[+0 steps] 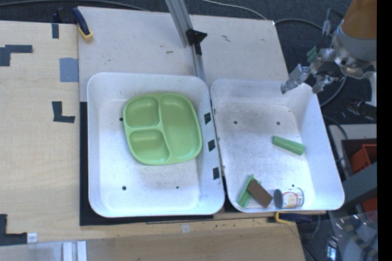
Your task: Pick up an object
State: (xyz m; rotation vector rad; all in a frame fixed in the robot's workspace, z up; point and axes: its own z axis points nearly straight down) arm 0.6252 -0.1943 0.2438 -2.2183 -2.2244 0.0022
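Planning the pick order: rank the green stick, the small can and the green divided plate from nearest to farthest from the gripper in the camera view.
1. Green stick, right bin, below the gripper.
2. Small can, right bin's near edge.
3. Green divided plate, left bin, farthest.

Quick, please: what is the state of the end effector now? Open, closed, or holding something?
End effector: cannot be told; it hangs over the right bin's upper right rim.
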